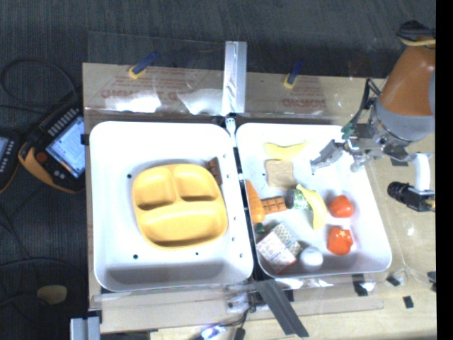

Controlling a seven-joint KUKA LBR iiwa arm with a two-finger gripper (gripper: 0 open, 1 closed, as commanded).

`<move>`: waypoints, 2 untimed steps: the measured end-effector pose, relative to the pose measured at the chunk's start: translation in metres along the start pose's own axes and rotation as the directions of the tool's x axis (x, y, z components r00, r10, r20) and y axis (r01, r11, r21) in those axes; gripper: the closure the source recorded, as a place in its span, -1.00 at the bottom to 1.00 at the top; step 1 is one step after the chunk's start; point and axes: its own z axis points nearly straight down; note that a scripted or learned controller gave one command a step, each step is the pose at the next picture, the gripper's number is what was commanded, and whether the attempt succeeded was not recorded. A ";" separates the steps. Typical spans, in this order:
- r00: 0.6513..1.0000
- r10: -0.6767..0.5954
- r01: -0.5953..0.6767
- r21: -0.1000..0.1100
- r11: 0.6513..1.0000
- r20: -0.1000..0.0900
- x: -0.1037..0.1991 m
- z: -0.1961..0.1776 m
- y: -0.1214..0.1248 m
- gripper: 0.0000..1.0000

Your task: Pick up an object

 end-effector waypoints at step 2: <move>0.920 -0.391 0.392 -0.054 0.918 0.022 0.005 0.108 -0.002 -1.00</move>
